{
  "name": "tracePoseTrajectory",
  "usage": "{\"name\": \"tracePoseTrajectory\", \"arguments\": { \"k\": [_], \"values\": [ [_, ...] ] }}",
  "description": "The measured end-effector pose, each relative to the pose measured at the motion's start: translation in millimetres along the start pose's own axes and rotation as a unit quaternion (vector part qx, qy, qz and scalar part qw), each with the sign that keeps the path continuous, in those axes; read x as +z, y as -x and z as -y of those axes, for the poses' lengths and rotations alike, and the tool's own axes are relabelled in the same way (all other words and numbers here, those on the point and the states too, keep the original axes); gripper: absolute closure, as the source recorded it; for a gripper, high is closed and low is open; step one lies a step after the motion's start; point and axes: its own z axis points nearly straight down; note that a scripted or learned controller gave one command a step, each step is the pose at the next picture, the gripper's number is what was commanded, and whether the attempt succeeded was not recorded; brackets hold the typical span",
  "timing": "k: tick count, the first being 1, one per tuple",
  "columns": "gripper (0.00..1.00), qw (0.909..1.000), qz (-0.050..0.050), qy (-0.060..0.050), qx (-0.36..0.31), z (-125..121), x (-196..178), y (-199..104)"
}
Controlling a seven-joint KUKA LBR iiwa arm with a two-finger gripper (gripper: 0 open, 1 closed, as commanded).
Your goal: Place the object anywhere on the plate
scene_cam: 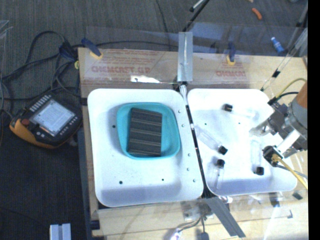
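Note:
A teal plate [121, 129] lies in the left bin [100, 134]. On it rests a dark grey ribbed rectangular block [145, 131], lying flat and covering much of the plate's middle. My gripper [266, 128] is over the right side of the right bin [235, 184], far from the plate. Something pale and translucent sits right by its tip, and I cannot tell whether it is held.
Several small clear tubes with black caps lie scattered in the right bin, such as one at the back [227, 107], two in the middle [222, 149] [219, 161] and one at the front right [258, 170]. A metal divider [185, 59] stands behind the bins.

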Motion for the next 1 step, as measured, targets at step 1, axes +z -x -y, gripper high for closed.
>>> {"name": "tracePoseTrajectory", "arguments": {
  "k": [1],
  "values": [
    [0.00,0.9990,0.000,0.002,0.045,-24.8,-121.6,1.1]
  ]
}}
